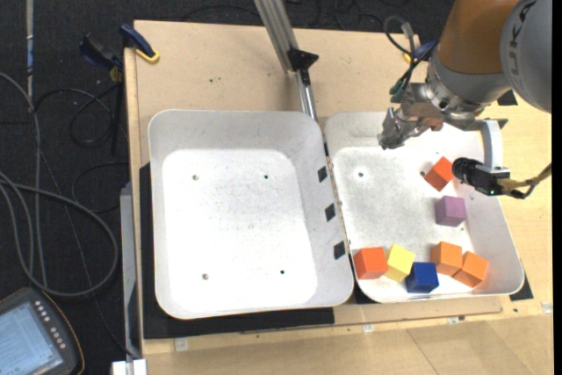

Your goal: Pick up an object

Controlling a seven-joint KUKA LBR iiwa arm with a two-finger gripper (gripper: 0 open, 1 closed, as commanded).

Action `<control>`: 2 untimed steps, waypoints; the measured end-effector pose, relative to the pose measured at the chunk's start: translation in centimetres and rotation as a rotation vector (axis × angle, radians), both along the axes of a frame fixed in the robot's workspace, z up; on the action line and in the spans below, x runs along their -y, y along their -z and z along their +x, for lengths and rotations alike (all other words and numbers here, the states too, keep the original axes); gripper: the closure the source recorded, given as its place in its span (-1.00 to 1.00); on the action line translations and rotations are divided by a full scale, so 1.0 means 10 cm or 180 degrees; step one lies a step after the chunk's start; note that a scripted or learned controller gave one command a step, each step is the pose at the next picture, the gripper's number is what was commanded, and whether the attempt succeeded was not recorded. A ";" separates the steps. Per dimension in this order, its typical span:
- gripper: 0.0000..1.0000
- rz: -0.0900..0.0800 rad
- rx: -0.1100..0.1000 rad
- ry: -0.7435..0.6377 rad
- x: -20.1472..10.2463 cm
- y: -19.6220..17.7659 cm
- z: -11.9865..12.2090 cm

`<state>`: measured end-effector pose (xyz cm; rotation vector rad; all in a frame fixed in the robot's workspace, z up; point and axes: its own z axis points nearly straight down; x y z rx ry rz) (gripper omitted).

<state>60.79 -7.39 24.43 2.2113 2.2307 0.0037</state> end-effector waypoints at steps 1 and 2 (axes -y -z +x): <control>1.00 0.0001 0.0000 -0.0002 -0.60 -0.01 0.07; 1.00 0.0001 0.0004 0.0003 -1.18 -0.07 0.24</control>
